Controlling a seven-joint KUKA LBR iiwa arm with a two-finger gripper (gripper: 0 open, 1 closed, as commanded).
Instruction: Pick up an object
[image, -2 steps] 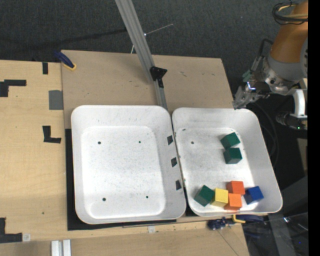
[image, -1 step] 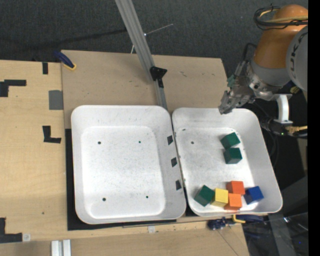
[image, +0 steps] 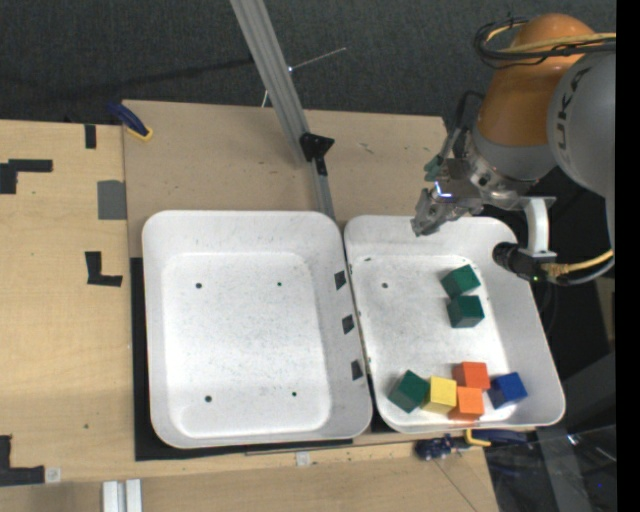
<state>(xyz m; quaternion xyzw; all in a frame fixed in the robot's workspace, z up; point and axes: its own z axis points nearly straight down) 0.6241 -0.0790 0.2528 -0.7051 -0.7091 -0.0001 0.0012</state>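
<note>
I am finding almost nothing to read here. On my own arm (image: 590, 100), near the picture's right edge, dark letters are showing on the grey casing beside the orange band; I am making out what looks like a "U" and part of a "K", the rest being cut off. Black marks are lying on the bench (image: 60, 330) along its left edge, but they are forming no letters or numbers I can read.
</note>
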